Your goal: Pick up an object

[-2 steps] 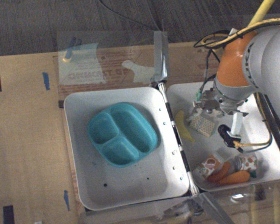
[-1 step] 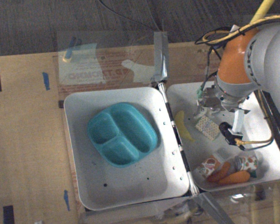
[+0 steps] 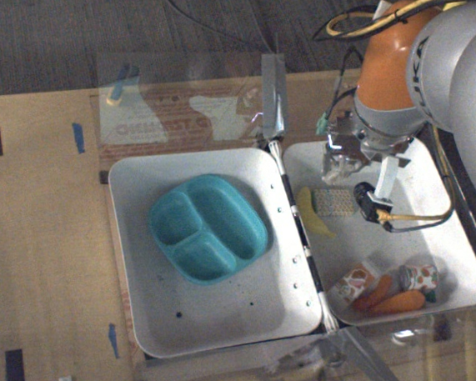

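My gripper (image 3: 339, 167) hangs over the back-left part of the right bin (image 3: 454, 244), under the orange band of the arm. Just below it lie a small speckled grey pad (image 3: 333, 202) and a yellow banana (image 3: 314, 212) along the bin's left wall. I see nothing held in the gripper. At the bin's front lie two orange carrots (image 3: 396, 302), a small printed carton (image 3: 354, 283) and a patterned cup (image 3: 421, 277). A teal divided plate (image 3: 210, 227) rests in the left bin (image 3: 136, 266).
A black plug with a yellow cable (image 3: 417, 220) dangles from the arm over the middle of the right bin. A metal divider (image 3: 299, 238) separates the two bins. A clear sheet (image 3: 180, 107) lies behind the left bin.
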Controlling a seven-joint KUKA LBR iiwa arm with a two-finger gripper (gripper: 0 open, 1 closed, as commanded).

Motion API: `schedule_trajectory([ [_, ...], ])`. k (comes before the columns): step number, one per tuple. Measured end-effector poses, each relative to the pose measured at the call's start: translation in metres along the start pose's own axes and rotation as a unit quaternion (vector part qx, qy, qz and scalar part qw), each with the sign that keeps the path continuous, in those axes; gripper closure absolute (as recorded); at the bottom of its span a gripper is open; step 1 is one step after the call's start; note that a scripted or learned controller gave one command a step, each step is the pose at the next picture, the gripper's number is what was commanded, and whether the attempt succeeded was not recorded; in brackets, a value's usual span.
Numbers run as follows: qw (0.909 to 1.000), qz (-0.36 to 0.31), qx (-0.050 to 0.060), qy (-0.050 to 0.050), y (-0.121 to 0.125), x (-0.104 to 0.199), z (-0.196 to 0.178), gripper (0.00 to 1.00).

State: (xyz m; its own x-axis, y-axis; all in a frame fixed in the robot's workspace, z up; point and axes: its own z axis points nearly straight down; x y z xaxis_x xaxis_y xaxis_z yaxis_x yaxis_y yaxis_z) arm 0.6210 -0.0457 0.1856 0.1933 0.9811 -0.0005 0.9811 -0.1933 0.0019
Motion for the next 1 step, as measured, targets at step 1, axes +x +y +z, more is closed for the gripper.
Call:
schedule_trajectory([
  [1, 1.0, 0.0, 0.001, 0.0, -0.0003, 0.0002, 0.0006, 0.0],
])
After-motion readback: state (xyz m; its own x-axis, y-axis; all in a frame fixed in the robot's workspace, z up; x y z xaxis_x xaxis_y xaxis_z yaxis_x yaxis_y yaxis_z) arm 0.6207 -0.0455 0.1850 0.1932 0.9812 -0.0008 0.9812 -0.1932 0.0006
